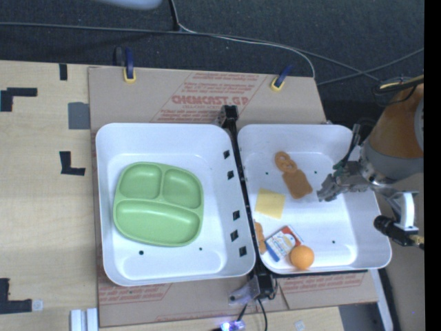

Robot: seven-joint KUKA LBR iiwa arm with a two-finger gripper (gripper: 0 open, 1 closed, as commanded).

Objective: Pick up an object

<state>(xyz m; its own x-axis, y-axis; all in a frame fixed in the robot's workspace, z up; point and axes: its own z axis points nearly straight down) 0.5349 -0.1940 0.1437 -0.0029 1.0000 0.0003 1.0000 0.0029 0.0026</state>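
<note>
The right bin holds a brown cookie-like piece, a yellow cheese block, an orange ball, a small red, white and blue packet and an orange piece by the left wall. My gripper hangs over the right bin, just right of the brown piece and apart from it. Nothing shows between its fingers.
The left bin holds a green divided plate. Both bins rest on a cardboard sheet held by two clamps at the back. The arm's grey body and orange band overhang the right bin's right edge.
</note>
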